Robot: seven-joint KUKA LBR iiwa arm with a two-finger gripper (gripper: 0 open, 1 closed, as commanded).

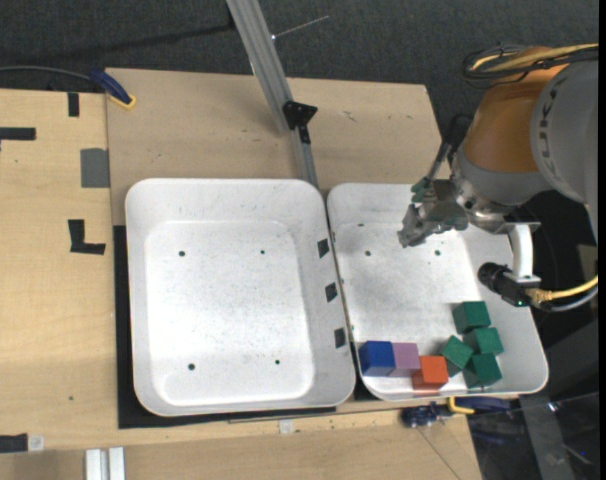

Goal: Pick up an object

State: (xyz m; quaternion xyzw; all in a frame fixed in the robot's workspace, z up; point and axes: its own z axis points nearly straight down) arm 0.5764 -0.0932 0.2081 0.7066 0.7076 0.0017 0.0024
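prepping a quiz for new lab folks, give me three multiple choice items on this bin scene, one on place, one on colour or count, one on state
1. Where do the blocks lie?
A. near end of the right bin
B. middle of the left bin
C. on the bare bench

2. How many green blocks are there?
A. one
B. four
C. six

3. How does the gripper stand relative to the blocks?
A. pressed onto the blue block
B. over the right bin's far part, apart from the blocks
C. over the left bin

Answers:
1 A: the blue block, purple block and orange block crowd the right bin near its front rim.
2 B: four green blocks cluster there.
3 B: the gripper hangs well clear of them.
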